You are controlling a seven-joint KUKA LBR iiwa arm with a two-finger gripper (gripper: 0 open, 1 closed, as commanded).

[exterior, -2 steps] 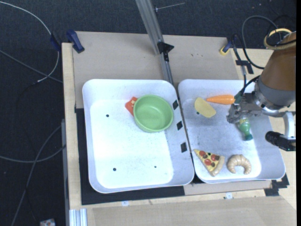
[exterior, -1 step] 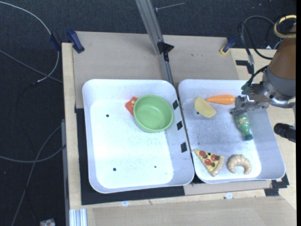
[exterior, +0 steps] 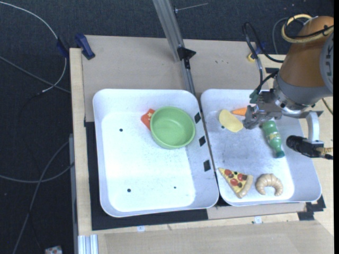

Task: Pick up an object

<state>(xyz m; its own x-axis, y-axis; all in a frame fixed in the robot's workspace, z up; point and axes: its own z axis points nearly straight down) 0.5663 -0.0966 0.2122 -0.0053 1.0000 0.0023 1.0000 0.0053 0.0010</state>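
Since the gripper (exterior: 253,116) hangs low in the right bin (exterior: 312,180) beside the yellow piece (exterior: 231,120), that looks like the target; grip state can't be judged; green bottle (exterior: 273,137) lies adjacent.

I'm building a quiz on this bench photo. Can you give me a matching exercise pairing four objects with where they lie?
Things:
1. green bowl
2. pizza slice
3. croissant
4. green bottle

Places:
A. right bin, near edge, beside the divider
B. left bin, upper part
C. right bin, near right corner
D. right bin, just below the gripper

Pairs: 1-B, 2-A, 3-C, 4-D
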